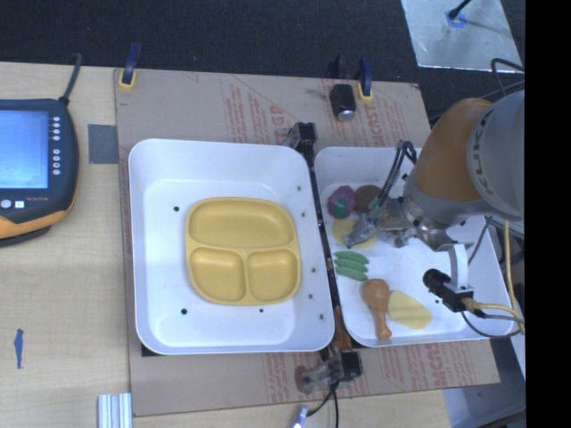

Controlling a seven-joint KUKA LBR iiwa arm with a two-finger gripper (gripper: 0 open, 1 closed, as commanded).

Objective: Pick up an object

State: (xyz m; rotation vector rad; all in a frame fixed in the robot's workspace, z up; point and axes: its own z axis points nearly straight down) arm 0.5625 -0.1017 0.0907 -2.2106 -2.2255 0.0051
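The right bin (477, 279) holds several toy foods. A purple piece (340, 202) and a brown piece (366, 193) lie near its far left corner. A yellow piece (343, 231) lies just below them. A green pea pod (351, 264), a brown drumstick (377, 303) and a pale yellow wedge (409, 310) lie toward the near side. My gripper (364, 232) is down low in this bin, right beside the yellow piece and just under the brown one. The grey arm with its orange band (451, 163) covers the bin's right part.
The left bin (152, 239) carries a yellow divided plate (243, 249). A metal divider with clamps (319, 230) runs between the bins. A teach pendant (31, 168) lies on the bench at the left. Black cables (464, 301) trail over the right bin's near right corner.
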